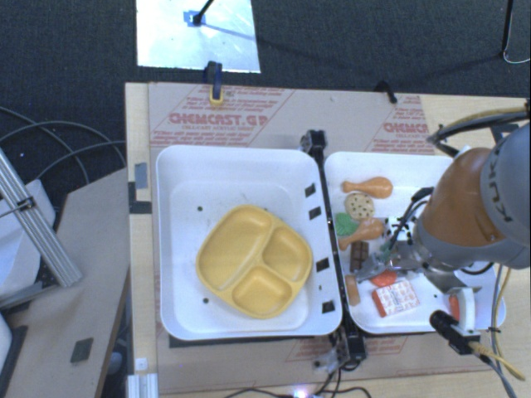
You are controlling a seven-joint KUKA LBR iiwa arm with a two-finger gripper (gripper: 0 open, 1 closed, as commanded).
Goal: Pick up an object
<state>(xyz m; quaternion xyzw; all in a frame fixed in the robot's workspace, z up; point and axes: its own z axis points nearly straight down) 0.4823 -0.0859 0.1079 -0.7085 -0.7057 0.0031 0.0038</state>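
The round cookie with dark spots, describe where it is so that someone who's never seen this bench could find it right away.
Look in the right-hand white bin, the one the grey and orange arm reaches over. Near its left wall lies a cluster of toy food, and the cookie sits just below the orange drumstick and above the green piece. It alone is a pale tan disc with dark dots.

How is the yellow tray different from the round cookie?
The tray is yellow and lies in the left bin; the cookie is tan with dark specks and lies in the right bin. The tray is far bigger than the cookie. The tray has compartments; the cookie has none. Both lie flat.
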